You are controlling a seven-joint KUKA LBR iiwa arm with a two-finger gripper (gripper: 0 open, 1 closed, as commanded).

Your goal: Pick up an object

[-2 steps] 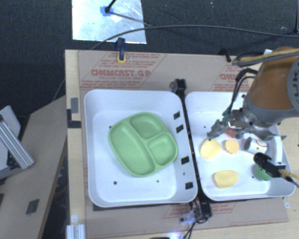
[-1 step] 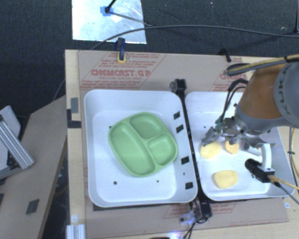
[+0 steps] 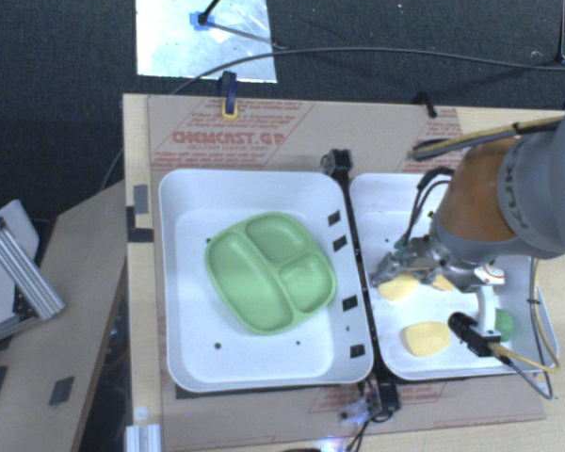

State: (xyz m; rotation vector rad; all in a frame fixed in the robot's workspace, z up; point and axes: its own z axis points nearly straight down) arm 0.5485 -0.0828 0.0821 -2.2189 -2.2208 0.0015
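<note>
My gripper (image 3: 393, 267) hangs low over the left part of the right bin (image 3: 381, 201), at the end of the grey and orange arm (image 3: 494, 201). A pale yellow lump (image 3: 396, 289) lies directly under and touching its tip. A second, larger yellow piece (image 3: 426, 338) rests near the bin's front wall. A small green object (image 3: 503, 325) sits to the right, partly hidden by the arm's fittings. A sliver of another yellowish item (image 3: 443, 284) peeks out beneath the wrist.
The left bin (image 3: 184, 252) holds a green divided plate (image 3: 268, 271) at its middle. A black divider with clips (image 3: 351, 252) runs between the bins. Cables (image 3: 532, 361) trail off the right bin's front corner. A blue clamp (image 3: 229, 94) stands at the back edge.
</note>
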